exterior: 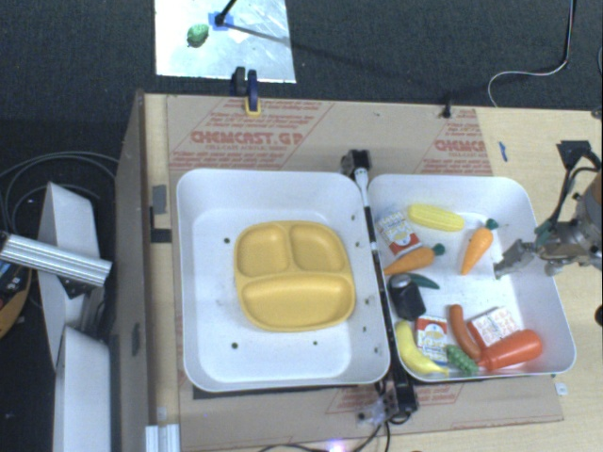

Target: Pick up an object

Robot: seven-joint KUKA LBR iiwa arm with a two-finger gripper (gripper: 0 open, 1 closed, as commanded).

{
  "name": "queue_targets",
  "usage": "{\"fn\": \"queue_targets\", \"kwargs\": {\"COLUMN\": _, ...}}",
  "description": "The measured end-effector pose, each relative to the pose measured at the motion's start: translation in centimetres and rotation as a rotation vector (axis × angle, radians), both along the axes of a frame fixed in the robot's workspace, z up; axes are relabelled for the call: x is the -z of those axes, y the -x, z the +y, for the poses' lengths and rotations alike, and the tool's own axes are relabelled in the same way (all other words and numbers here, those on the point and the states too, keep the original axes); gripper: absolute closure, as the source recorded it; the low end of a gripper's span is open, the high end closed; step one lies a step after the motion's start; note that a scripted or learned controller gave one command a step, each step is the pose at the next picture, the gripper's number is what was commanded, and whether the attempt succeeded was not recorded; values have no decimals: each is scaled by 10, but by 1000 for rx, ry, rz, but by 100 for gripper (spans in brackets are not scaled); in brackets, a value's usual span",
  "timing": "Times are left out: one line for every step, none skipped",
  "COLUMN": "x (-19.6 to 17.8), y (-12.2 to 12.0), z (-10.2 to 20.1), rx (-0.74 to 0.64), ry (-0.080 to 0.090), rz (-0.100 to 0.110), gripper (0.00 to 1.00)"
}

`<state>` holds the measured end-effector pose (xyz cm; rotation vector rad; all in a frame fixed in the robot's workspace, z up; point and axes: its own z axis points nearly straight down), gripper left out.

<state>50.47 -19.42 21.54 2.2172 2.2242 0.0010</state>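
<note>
Reaching in from the right, the gripper [513,258] hangs over the right-hand part of the right bin [528,205], above bare white floor; whether it is open or closed cannot be told at this size, and nothing is seen held in it.

Nearest to it is a carrot [477,249], lying tilted just to its left with the green top pointing up and to the right. A second carrot [413,260] lies further left, near the divider, with a dark green object [426,280] just below it and a black object [408,299] under that. A yellow corn cob [435,218] lies toward the back of the bin, beside a small red-and-white carton [396,230].

Along the front edge lie a banana [413,348], another small carton [432,337], a sausage [464,330], a green pea pod [461,360], a third carton [495,325] and an orange-red bottle-like object [512,348], all crowded close together.

In the left bin [203,252] a yellow divided plate [293,275] sits near the middle.
</note>
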Motion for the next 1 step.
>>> {"fn": "queue_targets", "kwargs": {"x": 62, "y": -75, "z": 67, "rx": -1, "ry": -1, "rz": 0, "gripper": 0}}
